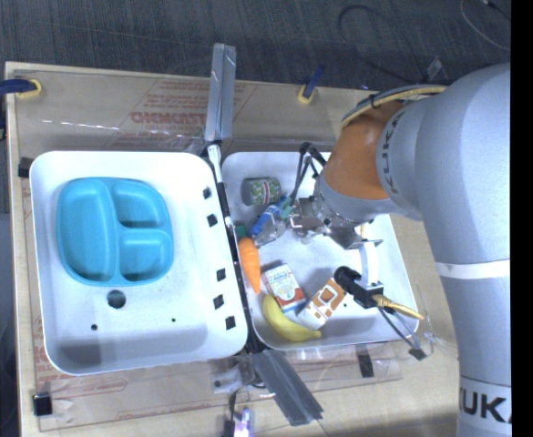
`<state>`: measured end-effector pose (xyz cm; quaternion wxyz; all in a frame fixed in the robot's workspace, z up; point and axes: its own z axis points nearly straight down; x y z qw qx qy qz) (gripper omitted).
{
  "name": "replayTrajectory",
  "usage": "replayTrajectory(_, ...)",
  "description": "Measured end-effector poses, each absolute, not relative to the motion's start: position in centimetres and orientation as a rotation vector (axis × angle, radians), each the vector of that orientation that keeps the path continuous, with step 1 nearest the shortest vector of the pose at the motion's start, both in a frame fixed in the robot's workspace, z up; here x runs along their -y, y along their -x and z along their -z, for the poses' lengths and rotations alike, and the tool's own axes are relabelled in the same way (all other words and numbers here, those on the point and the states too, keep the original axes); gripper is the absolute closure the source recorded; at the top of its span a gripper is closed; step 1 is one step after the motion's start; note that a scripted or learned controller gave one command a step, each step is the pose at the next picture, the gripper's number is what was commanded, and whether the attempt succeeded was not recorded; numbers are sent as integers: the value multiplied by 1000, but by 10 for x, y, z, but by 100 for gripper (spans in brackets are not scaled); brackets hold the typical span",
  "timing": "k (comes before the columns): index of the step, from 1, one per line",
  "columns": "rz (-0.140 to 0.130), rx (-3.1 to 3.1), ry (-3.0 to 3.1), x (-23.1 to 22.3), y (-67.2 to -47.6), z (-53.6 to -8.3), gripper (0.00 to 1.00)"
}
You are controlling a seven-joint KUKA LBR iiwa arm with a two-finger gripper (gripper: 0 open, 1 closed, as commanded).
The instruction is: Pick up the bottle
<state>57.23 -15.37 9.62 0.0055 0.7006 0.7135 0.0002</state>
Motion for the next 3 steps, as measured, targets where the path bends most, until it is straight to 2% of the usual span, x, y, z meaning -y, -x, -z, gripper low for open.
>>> replayTrajectory(1, 12, -1713, -2608, 130, -615, -98, 0)
replayTrajectory(2, 7, -1733, -2610, 124, -615, -106, 100)
replayTrajectory(3, 3, -1402, -2814, 57, -657, -217, 100)
